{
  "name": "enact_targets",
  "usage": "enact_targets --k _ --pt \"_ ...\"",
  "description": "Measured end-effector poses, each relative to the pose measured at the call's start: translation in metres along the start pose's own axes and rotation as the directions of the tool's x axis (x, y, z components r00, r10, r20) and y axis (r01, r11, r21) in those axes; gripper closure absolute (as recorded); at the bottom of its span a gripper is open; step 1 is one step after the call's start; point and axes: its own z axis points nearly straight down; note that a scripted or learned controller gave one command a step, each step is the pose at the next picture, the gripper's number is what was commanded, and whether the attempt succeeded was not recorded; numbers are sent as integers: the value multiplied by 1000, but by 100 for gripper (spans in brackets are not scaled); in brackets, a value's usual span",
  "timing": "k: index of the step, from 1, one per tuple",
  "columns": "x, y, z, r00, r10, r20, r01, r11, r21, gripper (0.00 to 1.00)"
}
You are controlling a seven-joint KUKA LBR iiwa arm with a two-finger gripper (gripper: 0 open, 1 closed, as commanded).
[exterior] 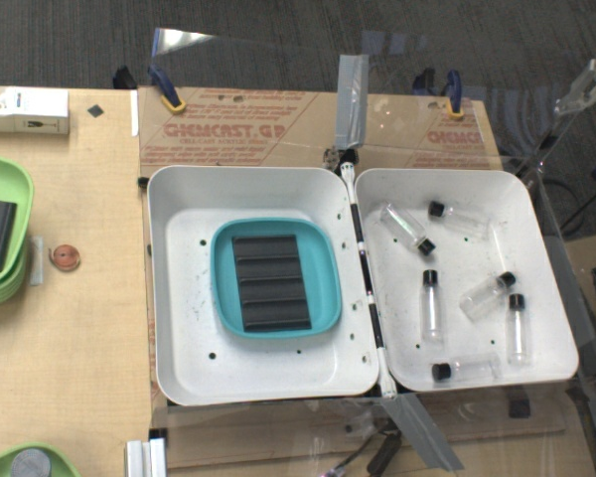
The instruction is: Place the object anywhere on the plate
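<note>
Nothing lies on the plate [276,277] yet, so by my judgement the task is at its very start. The plate is teal, sits in the middle of the left bin [179,366], and carries only its own dark ribbed insert [270,282]. The objects to be moved, six clear vials with black caps, lie scattered in the right bin [546,356], just beside the plate's bin across the shared rim: one vial [405,229] nearest the plate, another [430,304] below it, and the rest farther out. Picking one up, carrying it over and setting it down all remain. The gripper's state I cannot tell. Both bins rest on brown cardboard [238,127] over a pale wooden bench [70,366]; left of the plate's bin sit green trays [2,232], with dark carpet [278,8] beyond.
</note>
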Motion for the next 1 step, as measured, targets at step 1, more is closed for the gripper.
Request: enact_targets --k 1 --pt "17 33 -37 991 132 0 -132 991 0 0"
